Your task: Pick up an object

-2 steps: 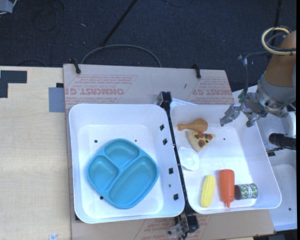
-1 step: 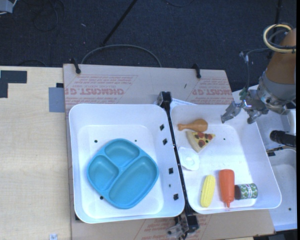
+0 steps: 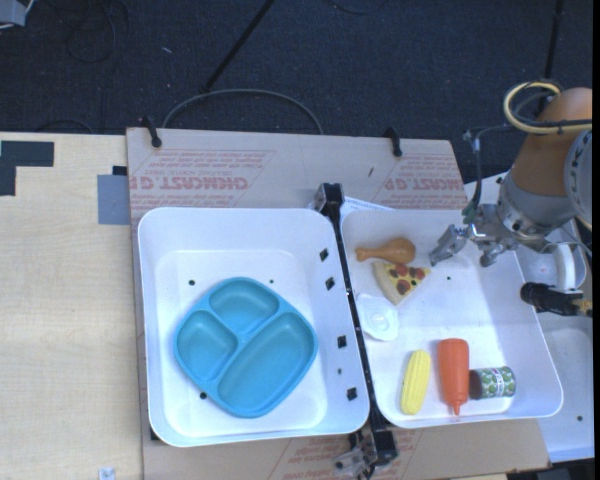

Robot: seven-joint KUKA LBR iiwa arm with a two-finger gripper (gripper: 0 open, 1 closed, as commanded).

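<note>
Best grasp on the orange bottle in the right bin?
Take the orange bottle across its wide upper body, coming straight down. It lies flat, lengthwise toward the bin's near wall, tapering to a thin tip. Corn and a green can flank it closely, so side clearance looks tight.

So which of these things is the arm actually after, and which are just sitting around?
For the job (any could be picked):
chicken leg
pizza slice
fried egg
corn cob
orange bottle
small can
tool

Lying about:
blue plate
cardboard

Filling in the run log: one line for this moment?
gripper: open, above right bin | holding: nothing | nearest: drumstick, pizza slice
</note>
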